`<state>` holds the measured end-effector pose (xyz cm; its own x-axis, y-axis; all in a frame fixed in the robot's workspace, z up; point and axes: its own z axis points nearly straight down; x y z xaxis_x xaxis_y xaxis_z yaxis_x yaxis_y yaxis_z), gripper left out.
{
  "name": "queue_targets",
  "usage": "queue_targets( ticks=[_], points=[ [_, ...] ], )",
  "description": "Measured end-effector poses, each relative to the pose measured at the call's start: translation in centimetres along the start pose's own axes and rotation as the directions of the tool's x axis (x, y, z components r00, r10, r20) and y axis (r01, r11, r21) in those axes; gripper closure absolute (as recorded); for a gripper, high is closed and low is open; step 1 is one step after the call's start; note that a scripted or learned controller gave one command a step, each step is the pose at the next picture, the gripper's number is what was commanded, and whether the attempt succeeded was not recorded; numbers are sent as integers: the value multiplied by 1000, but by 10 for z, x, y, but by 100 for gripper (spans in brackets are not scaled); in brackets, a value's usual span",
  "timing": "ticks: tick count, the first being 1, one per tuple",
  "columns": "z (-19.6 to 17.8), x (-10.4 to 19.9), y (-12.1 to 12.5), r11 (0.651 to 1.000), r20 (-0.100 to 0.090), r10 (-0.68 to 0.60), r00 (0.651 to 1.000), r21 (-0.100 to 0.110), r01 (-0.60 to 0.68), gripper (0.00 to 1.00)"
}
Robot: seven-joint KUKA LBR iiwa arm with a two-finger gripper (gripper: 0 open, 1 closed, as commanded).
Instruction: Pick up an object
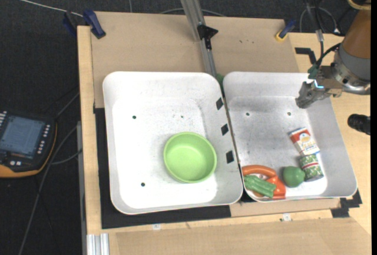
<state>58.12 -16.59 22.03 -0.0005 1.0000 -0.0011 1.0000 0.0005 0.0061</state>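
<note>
The gripper [307, 96] hangs with nothing visibly held; its opening cannot be told. It should descend straight over the packet [303, 141] just below it.

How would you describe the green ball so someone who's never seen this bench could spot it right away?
Look at the right bin, the one beside the bin holding the green bowl. Go to its near edge, where a few things are clustered. The green ball sits between an orange and green toy and a small packet; it's the only plain, round, single-coloured one.
</note>
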Motion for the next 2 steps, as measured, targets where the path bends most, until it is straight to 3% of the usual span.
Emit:
queue_targets(
  ticks=[1, 2],
  points=[
    [-46, 4, 8, 1000, 0, 0, 1000, 1, 0, 100],
    [-38, 48, 18, 1000, -2, -3, 1000, 6, 3, 100]
  ],
)
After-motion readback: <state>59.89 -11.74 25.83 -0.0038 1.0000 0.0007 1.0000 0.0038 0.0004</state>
